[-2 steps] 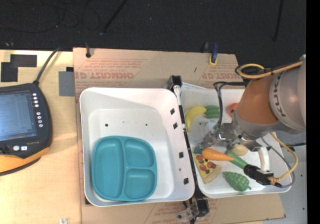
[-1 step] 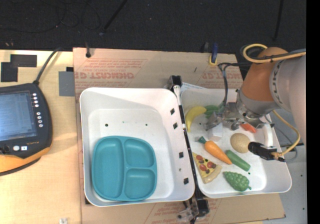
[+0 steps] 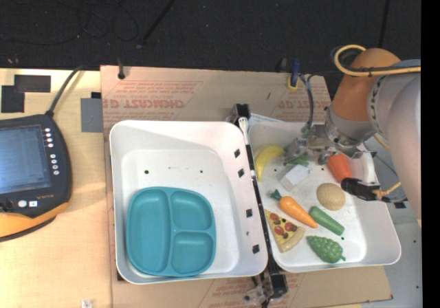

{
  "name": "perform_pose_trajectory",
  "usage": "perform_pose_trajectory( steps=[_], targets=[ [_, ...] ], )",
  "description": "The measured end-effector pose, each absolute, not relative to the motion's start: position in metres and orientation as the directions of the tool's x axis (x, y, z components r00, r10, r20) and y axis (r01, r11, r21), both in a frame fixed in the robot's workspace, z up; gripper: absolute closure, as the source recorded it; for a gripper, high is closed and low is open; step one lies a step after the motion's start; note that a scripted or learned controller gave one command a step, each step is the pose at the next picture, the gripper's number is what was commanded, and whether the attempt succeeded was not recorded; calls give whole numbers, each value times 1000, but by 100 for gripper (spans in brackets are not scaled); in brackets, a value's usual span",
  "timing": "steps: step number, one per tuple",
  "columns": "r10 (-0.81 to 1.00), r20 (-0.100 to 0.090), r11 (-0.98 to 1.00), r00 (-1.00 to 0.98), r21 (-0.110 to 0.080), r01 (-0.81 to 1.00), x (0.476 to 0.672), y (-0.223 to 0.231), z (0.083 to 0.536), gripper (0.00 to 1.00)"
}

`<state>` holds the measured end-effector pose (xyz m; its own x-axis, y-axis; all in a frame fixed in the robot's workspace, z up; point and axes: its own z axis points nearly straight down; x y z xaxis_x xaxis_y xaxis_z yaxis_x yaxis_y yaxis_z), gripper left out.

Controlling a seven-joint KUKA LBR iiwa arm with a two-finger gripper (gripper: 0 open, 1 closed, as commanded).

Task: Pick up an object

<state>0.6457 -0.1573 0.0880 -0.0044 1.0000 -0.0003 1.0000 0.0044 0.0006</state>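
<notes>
Right now the toy food sits sorted in the right bin (image 3: 385, 248), while the left bin (image 3: 137, 141) carries a teal tray (image 3: 170, 231), presumably the drop side. The gripper (image 3: 304, 150) hangs low at the right bin's 12 o'clock end; whether it clasps anything, I cannot tell. A banana (image 3: 267, 158) lies at its 9 o'clock, a white block (image 3: 295, 176) just beside at 6, a carrot (image 3: 298, 209) farther down.

A teal divided tray (image 3: 170, 231) lies beside a black control pendant (image 3: 31, 162).
</notes>
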Motion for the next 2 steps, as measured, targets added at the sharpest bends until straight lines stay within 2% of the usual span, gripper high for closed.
perform_pose_trajectory(
  steps=[1,2],
  targets=[
    [1000,-1,7,-7,-5,1000,644,-158,99,100],
    [1000,-1,9,-9,-6,1000,644,-157,98,0]
  ],
)
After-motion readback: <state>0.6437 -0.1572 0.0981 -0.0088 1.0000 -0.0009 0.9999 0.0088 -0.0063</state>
